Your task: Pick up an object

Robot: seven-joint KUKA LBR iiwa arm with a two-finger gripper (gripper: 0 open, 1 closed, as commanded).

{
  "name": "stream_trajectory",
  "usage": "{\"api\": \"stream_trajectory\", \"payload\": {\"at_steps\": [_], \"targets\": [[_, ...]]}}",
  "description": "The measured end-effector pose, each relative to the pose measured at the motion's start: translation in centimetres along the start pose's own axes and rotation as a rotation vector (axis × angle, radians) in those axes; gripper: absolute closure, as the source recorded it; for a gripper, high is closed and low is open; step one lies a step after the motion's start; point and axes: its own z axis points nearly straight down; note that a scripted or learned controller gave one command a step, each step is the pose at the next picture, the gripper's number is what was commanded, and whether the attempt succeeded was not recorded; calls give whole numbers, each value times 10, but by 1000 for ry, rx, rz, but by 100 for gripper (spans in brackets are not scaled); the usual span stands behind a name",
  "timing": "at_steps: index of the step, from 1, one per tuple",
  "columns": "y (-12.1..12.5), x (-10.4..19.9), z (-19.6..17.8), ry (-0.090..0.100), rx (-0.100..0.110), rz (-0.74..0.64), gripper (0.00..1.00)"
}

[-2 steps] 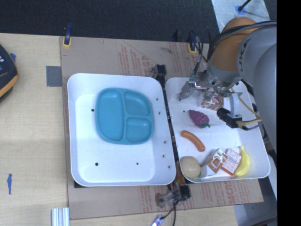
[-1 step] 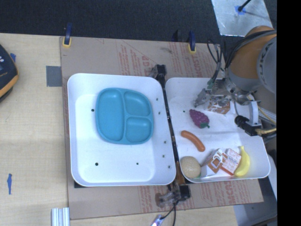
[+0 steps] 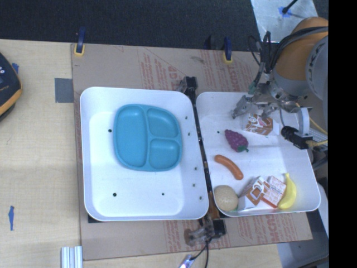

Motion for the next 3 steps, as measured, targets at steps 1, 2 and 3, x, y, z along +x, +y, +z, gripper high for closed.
{"api": "stream_trajectory", "payload": {"at_steps": [1, 2, 3], "targets": [[-45, 27, 17, -10, -18, -3, 0], [7, -16, 19, -5, -22, -3, 0], [0, -7, -55, 0, 0, 0, 0]]}}
